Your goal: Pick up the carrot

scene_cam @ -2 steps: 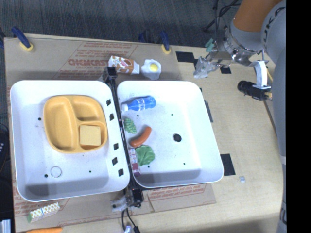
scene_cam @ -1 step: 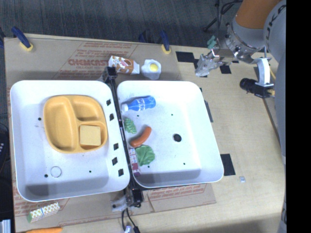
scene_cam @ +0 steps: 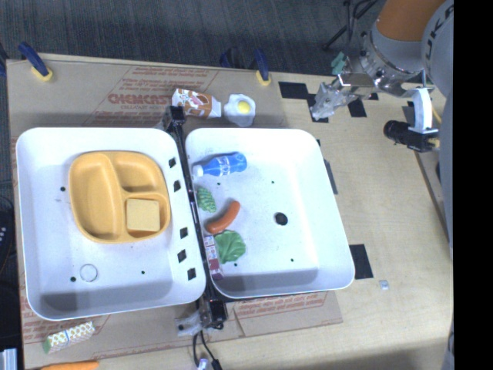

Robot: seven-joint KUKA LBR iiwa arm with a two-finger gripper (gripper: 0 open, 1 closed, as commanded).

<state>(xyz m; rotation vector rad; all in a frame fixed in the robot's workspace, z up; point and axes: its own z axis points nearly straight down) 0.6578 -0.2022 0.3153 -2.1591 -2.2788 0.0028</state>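
A short orange-red, carrot-like piece [scene_cam: 223, 216] lies slanted in the right bin [scene_cam: 308, 206], near its left wall. It sits between two green leafy pieces [scene_cam: 206, 200] [scene_cam: 229, 246]. A thin orange sliver [scene_cam: 69, 365] shows at the bottom left edge of the view, outside the bins. My gripper [scene_cam: 323, 103] hangs above the bench beyond the right bin's far right corner, well away from the orange-red piece, with nothing visibly in it.
A blue bottle [scene_cam: 222, 165] lies in the right bin's far left part, and a black spot [scene_cam: 281, 220] marks its floor. The left bin [scene_cam: 38, 245] holds a yellow divided plate [scene_cam: 92, 199] with a tan block [scene_cam: 144, 214]. A fried egg [scene_cam: 240, 109] and a small carton [scene_cam: 192, 102] lie behind the bins.
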